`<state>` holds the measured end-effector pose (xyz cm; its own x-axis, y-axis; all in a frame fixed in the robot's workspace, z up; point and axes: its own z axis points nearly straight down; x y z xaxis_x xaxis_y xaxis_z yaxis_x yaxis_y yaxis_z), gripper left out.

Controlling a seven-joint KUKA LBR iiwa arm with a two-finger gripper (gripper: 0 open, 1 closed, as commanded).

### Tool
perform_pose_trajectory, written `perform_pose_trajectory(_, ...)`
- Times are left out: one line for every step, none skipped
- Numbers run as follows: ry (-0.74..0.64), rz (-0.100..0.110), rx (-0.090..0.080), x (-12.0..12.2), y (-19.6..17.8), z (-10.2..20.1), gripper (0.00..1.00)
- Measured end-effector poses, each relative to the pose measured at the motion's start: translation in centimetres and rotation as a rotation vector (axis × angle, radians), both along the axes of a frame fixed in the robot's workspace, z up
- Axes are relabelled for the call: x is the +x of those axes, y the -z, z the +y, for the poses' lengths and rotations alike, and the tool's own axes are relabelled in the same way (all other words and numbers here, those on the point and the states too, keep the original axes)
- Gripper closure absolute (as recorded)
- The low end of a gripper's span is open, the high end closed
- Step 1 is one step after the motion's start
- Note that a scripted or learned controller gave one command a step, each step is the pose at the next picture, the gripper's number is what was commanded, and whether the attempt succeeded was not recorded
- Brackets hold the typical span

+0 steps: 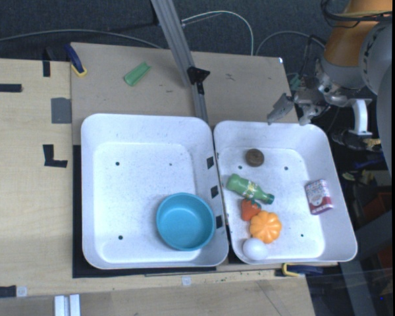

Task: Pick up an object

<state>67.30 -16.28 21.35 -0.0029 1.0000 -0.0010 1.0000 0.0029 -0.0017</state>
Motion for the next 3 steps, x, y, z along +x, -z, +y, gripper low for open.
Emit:
perform_pose_trajectory(0.0,0.0,0.0,0.0,0.0,0.0,0.0)
perform_pose_trajectory(0.001,0.004,0.0,0.1,4.5,-0.4,0.0)
perform_pose_trajectory(0.001,0.007,0.0,0.4,10.6,-0.3,0.0)
